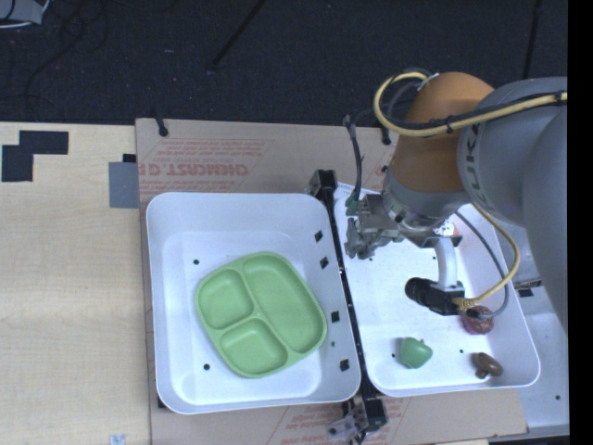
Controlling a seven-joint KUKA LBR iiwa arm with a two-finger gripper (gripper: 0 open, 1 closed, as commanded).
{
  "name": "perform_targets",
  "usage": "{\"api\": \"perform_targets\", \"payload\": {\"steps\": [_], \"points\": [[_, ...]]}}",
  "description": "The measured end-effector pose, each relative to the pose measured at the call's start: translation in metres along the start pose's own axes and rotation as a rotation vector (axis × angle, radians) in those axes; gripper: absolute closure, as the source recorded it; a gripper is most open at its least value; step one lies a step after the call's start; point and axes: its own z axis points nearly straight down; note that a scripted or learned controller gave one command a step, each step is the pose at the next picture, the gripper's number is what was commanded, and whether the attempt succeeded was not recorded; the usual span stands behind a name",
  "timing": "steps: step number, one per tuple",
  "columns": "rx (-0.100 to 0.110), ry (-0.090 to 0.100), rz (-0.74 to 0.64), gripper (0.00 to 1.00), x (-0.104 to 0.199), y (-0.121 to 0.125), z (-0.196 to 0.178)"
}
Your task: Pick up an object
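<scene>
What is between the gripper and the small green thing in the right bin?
Nothing visible. The gripper hangs over the right bin's far left part, and only bare white floor shows between it and the small green object near the front rim.

Bench (65, 295): pale wood-grain top, taking up the view from 9 o'clock round to 6 o'clock. A flat black stepped patch (32, 153) lies at 10 o'clock, with a grey rectangular patch (121, 184) just beside it toward centre. A brown cardboard sheet (232, 160) with reversed red printing lies flat on the bench from centre out to 3 o'clock. On the sheet rest two shallow white bins, side by side and touching: the left bin (176, 225) at centre, the right bin (389, 318) at 4 o'clock.
</scene>
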Motion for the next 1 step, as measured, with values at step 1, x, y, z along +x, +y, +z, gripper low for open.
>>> {"api": "perform_targets", "payload": {"steps": [1], "points": [[-0.001, 0.000, -0.001, 1.00, 0.0563, -0.0118, -0.0096]]}}
